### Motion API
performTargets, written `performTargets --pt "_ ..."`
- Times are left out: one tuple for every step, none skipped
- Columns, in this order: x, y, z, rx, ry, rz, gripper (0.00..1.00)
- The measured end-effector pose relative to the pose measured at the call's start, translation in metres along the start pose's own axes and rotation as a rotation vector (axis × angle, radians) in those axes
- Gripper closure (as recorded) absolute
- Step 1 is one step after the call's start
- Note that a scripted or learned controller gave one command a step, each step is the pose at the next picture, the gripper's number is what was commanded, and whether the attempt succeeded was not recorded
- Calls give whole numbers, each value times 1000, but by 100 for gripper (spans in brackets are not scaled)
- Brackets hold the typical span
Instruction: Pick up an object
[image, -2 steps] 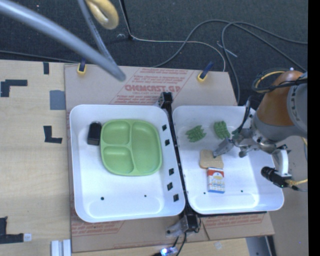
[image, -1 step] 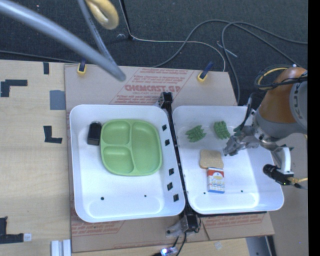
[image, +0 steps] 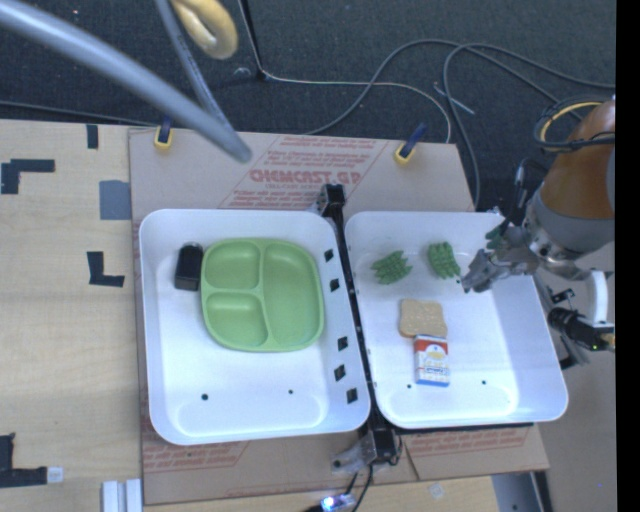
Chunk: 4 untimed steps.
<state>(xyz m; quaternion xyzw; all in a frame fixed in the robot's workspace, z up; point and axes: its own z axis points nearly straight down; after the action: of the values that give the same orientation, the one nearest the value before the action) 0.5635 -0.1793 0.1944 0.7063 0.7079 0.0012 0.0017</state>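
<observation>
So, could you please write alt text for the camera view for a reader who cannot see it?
The gripper hovers at the right bin's upper right, beside two green leafy pieces, holding nothing visible. Below them lie a slice of toast and a small carton. The left bin holds a green divided plate and a black block.

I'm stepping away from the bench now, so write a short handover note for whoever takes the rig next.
Pincer: over the upper right part of the right bin, just right of the nearer green toy; nothing seen between its fingers.
Right bin: two green toys, a toast slice, a small carton below it.
Left bin: green divided plate, black object at its left edge.
Done: no pick yet.
Left: grasp one object and lift it.
</observation>
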Motion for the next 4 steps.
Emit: performTargets --pt "-2 7 -60 0 -2 0 100" --pt "-2 8 -91 2 0 0 100" --pt "47 28 -86 4 1 -3 100" --pt "105 34 -85 5 1 -4 100"
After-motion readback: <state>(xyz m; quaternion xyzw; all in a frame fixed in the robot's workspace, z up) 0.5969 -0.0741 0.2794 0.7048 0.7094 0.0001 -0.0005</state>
